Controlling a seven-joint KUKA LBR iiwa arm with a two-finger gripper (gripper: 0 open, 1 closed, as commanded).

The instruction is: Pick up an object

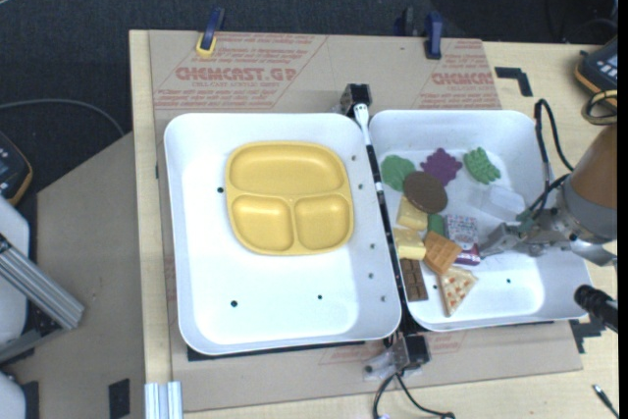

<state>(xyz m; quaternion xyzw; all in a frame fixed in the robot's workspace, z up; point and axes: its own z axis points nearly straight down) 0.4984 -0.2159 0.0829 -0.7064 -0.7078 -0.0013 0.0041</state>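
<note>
The arm (599,186) is cut off by the right edge; the gripper (496,240) is too small to tell its grip; the toys (432,245) overlap, partly hiding each other

Robotics lab: clamped bench (324,64), bins (196,289), cables (412,397)

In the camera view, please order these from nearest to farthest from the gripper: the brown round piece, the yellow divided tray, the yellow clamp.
From the gripper:
1. Brown round piece, in the right bin, up and left of the gripper.
2. Yellow divided tray, in the left bin.
3. Yellow clamp, on the bench's far left edge.
</note>
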